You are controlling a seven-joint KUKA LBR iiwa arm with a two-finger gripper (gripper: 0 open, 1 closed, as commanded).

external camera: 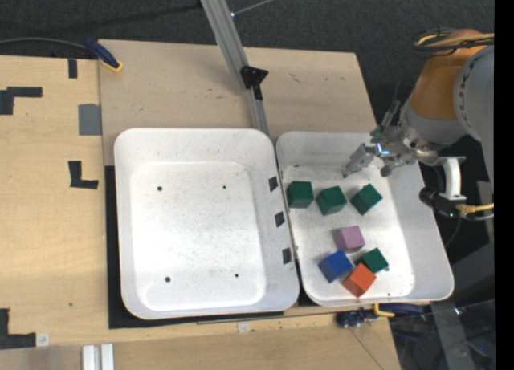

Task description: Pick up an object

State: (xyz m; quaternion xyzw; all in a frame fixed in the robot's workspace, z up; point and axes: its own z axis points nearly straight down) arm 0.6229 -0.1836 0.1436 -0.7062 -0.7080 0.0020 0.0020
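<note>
The right bin [422, 268] holds several small blocks. Three green blocks [299, 193], [331, 200], [366, 198] lie in a row across its middle. Nearer the front sit a purple block [348, 237], a blue block [336, 265], a small green block [374, 260] and an orange block [361, 279]. My gripper [369, 165] hangs over the bin's far right part, just above and behind the rightmost green block of the row. Its fingers are spread, with nothing between them.
The left bin [193, 224] stands beside the right one, with black clips between them. A slanted metal bar [229, 35] runs down to the bins' shared far corner. The grey and orange arm [450, 87] comes in from the right.
</note>
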